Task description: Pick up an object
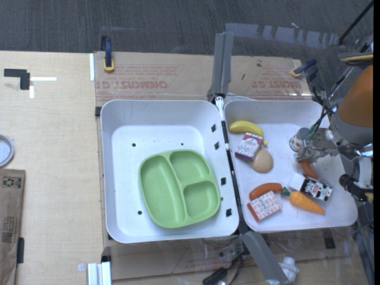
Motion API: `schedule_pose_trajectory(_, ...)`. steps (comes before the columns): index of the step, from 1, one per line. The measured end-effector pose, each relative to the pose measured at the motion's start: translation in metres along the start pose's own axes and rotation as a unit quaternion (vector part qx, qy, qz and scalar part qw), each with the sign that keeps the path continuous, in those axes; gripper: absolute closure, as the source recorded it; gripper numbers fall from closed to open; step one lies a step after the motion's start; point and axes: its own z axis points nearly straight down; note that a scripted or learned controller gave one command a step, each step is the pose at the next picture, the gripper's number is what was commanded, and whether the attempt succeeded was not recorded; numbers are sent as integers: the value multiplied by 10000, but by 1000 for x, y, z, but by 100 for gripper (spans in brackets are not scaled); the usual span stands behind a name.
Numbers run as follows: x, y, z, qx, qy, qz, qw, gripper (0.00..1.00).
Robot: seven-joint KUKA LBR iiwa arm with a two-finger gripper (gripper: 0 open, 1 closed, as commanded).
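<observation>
My gripper [304, 149] hangs low over the right part of the right bin [279, 114]. Just below it lies a small orange-red item [309, 170], partly hidden by the gripper. Close by are a black-and-white box [316, 189] and a carrot [306, 202]. Farther left lie a yellow banana [246, 127], a small pink-and-white carton [249, 146], a tan round item [262, 161], a red sausage [265, 190] and a red-patterned box [265, 206].
The left bin [119, 159] holds a green divided plate [179, 187]. A grey divider post [222, 64] stands between the bins at the back. The arm's orange band [362, 100] and cables crowd the right edge. Blue clamps sit on the cardboard behind.
</observation>
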Motion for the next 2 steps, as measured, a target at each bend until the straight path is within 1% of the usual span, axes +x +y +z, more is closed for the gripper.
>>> schedule_pose_trajectory(1, 32, 20, -102, -12, -31, -343, 9994, 100)
schedule_pose_trajectory(2, 37, 57, -51, -7, -32, -1059, 9944, 100)
